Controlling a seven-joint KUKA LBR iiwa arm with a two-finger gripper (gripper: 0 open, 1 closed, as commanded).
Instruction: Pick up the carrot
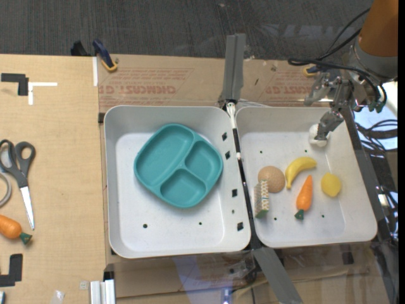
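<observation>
While claw point(320, 133) state unclear, carrot point(304, 195) in right white bin point(354, 233) on wooden bench point(57, 170).

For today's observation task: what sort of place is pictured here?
Probably a robot lab bench, not a kitchen: an arm reaches over two bins, the carrot and banana look like toys, and scissors lie nearby.

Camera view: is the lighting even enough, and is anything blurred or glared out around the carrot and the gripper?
In the camera view the light is soft and even; the carrot in the right bin reads sharply with only a faint shadow. The bin's white floor is bright yet keeps detail. The gripper at the bin's far edge looks slightly soft, its tips merging with a pale patch.
</observation>
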